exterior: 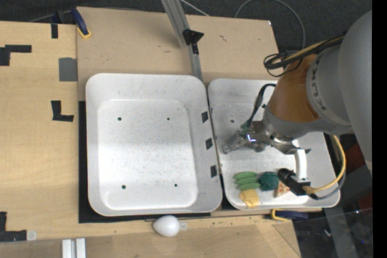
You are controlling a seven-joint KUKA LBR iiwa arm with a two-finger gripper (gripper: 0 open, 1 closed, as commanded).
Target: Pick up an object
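At the surface's near edge a white egg-shaped object (167, 226) lies outside the bins, and just beyond it, in the right bin's (242, 90) near corner, cluster a green ridged piece (245, 178), a yellow piece (249, 197), a dark green piece (268, 180) and an orange wedge (282, 190). The end effector (237, 141) hovers farther in, mid-bin, and whether it is spread or pressed together I cannot tell. It should probably descend squarely over one piece at the cluster's edge; no writing is legible.

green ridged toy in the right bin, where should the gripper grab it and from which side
Grip the green ridged toy across its short width from straight above. It lies flat and long left to right, with a yellow piece close below and a dark green toy at its right end.
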